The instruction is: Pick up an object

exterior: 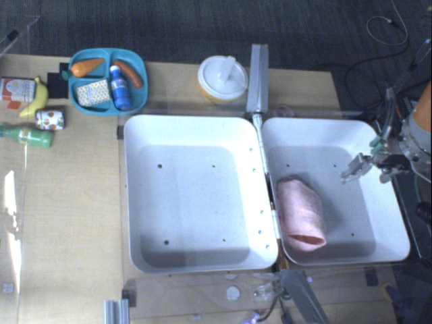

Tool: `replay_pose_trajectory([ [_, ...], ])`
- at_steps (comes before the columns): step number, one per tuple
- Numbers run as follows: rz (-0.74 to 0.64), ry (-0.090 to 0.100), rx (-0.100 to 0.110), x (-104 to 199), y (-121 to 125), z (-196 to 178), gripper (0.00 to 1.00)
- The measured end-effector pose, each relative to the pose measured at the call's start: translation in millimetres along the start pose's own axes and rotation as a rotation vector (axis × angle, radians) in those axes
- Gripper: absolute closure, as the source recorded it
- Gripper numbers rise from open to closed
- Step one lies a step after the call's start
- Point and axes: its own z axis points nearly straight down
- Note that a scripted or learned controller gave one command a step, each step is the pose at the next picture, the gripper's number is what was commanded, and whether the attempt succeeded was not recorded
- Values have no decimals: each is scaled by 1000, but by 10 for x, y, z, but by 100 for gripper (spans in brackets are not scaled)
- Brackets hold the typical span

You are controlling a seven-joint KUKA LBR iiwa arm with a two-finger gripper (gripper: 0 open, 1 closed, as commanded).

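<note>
Right bin (378, 140): pink rolled cloth (302, 214) near its left wall. Gripper (368, 166) over right side, state indiscernible, apart from cloth.

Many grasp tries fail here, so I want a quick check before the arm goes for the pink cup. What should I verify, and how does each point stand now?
1. Pink cup in the right bin: ok.
2. Cup lies on its side by the left wall: ok.
3. Nothing on the cup: ok.
4. Tool above the right bin, apart from the cup: ok.
5. Tool empty: cannot tell.
</note>
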Motion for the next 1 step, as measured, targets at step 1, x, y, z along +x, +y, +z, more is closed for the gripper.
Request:
replay_pose_trajectory([
  [1, -117, 0, 2, 262, 522, 943, 0],
])
